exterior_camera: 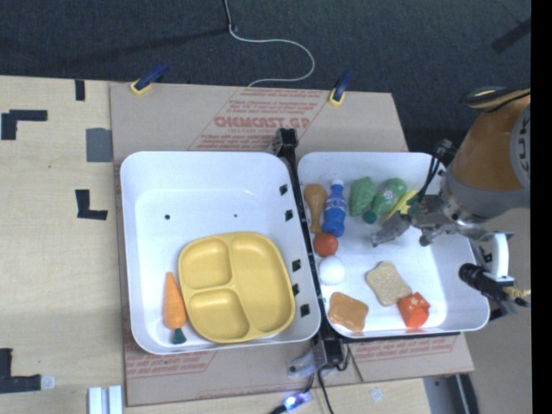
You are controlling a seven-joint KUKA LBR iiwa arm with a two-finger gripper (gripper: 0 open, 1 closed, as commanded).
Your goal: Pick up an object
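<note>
Here we find the claw [404, 225] low over the right bin [457, 321], at the end of the arm [492, 158] that reaches in from three o'clock. We cannot tell its state, and we see nothing held in it. The task leaves the choice of object open, so the question is which piece lies nearest and how it is turned.

We judge the green toy vegetables [377, 195] the closest candidates: they sit just beside the claw at about eleven o'clock, near the bin's far wall. The slice of toast [386, 282] lies near at about seven o'clock, its long axis running roughly from eleven to five. The red pepper [414, 310] rests further toward six o'clock, near the bin's front wall.

The blue bottle [335, 207] stands off at nine o'clock, its length running twelve to six along the divider, with the red ball [325, 245] and the white egg [331, 272] in line below it. The left bin [207, 172], with its yellow divided plate [235, 285] and carrot [173, 304], lies well apart, so a short shift toward eleven o'clock looks to us the cheapest move.
</note>
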